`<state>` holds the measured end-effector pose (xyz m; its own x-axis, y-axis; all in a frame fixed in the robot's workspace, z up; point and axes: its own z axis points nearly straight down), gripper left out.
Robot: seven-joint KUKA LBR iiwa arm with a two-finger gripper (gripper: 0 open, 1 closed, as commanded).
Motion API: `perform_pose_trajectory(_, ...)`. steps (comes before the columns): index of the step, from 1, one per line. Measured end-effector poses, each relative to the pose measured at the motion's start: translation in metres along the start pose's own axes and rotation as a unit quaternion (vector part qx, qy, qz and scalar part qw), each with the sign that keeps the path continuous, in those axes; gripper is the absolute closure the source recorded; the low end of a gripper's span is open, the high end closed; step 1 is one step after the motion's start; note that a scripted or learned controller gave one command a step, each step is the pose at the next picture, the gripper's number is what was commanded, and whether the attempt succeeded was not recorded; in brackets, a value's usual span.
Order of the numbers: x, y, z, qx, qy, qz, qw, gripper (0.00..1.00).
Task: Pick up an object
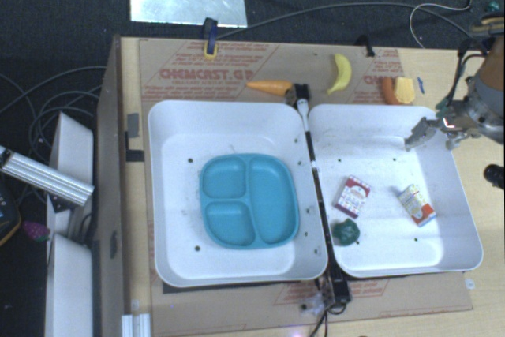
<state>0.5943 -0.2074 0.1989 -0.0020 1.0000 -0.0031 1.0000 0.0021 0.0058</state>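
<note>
Above the right white bin [454, 249], near its far right corner, the grey two-finger gripper [432, 132] hangs with nothing between its fingers; whether those fingers are spread or pressed together I cannot tell, since they are small and blurred. I judge this to be the approach step of the pick, with no object chosen by contact yet. Three candidates lie on that bin's floor: a small red-and-white carton [352, 196] near the bin's left side, a dark green rounded lump [345, 231] just beside the carton toward the near wall, and a small white-and-orange packet [416, 204] closer to the bin's right side, lying flat and tilted. The packet lies nearest the gripper, so the next move probably calls for travelling toward the near wall, centring over the packet, then descending squarely across its narrow width.
</note>
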Motion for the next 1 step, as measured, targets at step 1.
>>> perform_pose_trajectory(1, 0.0003, -0.0712, -0.0379, 0.001, 0.001, 0.001, 1.0, 0.0)
